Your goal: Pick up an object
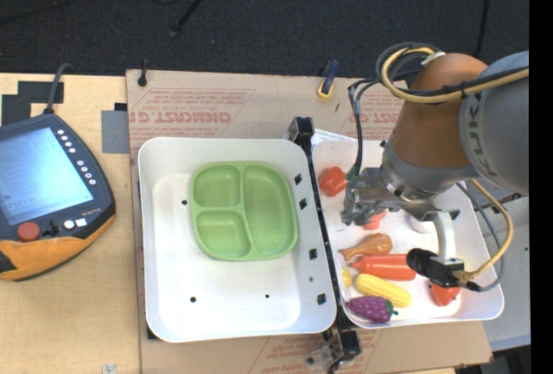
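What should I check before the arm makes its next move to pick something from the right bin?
1. Hand over the shallow white right bin: ok.
2. Something held between the fingers: cannot tell, the wrist blocks the view.
3. Targets in the bin: ok; red tomato-shaped toy, yellow toy corn cob, purple toy grape bunch, long red-orange toy carrot.
4. Toys spaced for a clean grasp: not ok, corn, carrot and grapes are crowded together.
5. Green divided plastic plate in the left bin, away from the arm: ok.
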Controlling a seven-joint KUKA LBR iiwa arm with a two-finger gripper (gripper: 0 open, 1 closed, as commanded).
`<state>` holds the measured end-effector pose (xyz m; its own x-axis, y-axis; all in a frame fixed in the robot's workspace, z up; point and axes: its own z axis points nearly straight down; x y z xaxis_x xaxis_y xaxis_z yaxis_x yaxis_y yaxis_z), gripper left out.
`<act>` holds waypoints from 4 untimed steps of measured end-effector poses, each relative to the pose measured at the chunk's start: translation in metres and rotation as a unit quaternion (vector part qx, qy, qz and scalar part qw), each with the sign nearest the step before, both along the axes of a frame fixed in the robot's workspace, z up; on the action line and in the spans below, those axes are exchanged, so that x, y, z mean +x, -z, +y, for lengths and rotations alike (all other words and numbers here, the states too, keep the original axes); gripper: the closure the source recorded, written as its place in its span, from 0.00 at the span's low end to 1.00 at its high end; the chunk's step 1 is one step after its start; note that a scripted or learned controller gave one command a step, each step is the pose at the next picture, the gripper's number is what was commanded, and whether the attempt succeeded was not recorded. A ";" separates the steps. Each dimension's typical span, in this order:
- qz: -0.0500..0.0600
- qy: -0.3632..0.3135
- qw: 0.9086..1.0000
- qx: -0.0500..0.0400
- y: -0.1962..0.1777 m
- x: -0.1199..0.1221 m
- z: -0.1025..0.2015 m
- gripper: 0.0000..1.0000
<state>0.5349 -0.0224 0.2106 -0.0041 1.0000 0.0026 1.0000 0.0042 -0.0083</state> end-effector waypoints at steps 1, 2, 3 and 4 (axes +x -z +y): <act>0.000 0.001 1.000 -0.001 -0.006 -0.016 0.044 1.00; -0.001 0.001 1.000 -0.001 -0.005 -0.012 0.042 1.00; -0.001 0.002 1.000 -0.001 -0.005 -0.012 0.041 1.00; -0.002 0.002 1.000 -0.001 -0.020 -0.020 0.042 1.00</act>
